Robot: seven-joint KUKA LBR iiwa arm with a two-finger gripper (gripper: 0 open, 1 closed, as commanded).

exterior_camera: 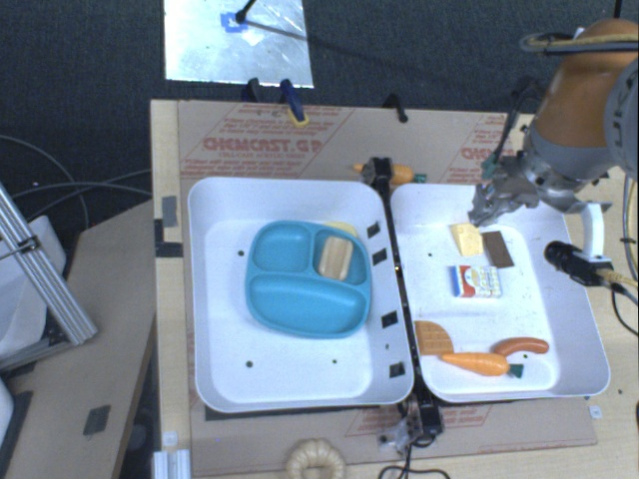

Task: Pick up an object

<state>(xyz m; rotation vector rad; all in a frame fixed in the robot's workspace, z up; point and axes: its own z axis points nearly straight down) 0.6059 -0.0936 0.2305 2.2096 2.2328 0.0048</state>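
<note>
The right bin [569,297] holds several small items. A yellow cheese wedge [465,239] lies at the back, with a brown chocolate bar [497,249] right beside it. Further forward are a red, white and blue box [474,281], a tan cookie [432,337], an orange carrot [479,364] and a sausage [521,346]. My gripper [485,214] hangs low over the back of the right bin, just behind the cheese wedge and the chocolate bar. Nothing shows between its fingers.
The left bin [220,267] carries a blue divided plate [305,292] with a tan bread piece [334,258] in one compartment and a pale yellow piece [342,229] at its back rim. An orange object [400,175] sits behind the bins' divider.
</note>
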